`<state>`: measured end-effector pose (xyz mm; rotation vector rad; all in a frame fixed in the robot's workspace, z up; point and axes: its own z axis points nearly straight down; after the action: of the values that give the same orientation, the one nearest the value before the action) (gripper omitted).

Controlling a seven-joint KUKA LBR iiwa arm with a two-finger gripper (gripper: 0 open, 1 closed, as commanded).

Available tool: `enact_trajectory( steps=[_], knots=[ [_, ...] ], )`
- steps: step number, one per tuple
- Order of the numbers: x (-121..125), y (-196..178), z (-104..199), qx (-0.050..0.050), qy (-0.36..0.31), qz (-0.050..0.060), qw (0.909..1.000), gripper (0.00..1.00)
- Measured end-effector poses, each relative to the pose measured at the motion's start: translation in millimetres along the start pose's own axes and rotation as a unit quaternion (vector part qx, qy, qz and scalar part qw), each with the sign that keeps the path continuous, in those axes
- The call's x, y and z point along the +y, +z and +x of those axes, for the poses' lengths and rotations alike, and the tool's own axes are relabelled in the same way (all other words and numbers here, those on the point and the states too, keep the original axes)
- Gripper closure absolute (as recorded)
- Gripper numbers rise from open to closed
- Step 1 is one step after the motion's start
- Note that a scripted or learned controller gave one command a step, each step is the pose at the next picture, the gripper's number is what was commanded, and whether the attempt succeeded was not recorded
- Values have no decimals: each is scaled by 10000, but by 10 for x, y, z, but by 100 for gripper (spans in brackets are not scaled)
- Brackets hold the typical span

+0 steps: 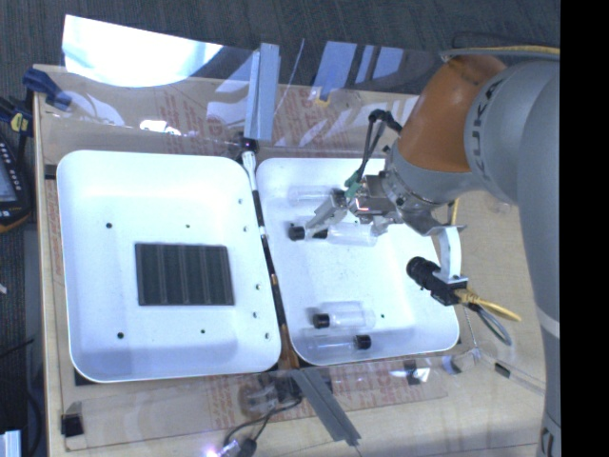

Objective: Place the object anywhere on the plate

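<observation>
Two shallow white bins side by side on the bench, viewed from above at a slant.

Left bin: holds the plate, a dark, ribbed rectangle lying flat near the bin's middle, with bare white floor on every side of it.

Right bin: holds several clear tubes with black caps.
- Near edge: two tubes lying on their sides, close together and roughly parallel. One has its cap to the left. The other, just nearer, has its cap to the right.
- Far half: a third clear tube lying on the floor directly under the tool, and a black cap just to its left. Whether that cap belongs to this tube cannot be told.

Gripper: low over the far half of the right bin, immediately above the third tube and well apart from the plate. Spread or pressed together: cannot be told. Contact with the tube: likewise unclear.

Arm: grey, entering from the right, orange band above the wrist, over the far right corner of the right bin.
</observation>
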<state>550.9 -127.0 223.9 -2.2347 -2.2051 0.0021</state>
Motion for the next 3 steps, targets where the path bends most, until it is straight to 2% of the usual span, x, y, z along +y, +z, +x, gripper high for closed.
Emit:
enact_trajectory(
  steps=[1, 2, 3],
  knots=[
    [-365, 336, 1446, -1, -966, 16, 9953, 100],
    [-756, 177, 2292, -11, -1037, 22, 9946, 100],
    [146, 845, 2670, -11, -1510, 23, 9885, 100]
  ],
)
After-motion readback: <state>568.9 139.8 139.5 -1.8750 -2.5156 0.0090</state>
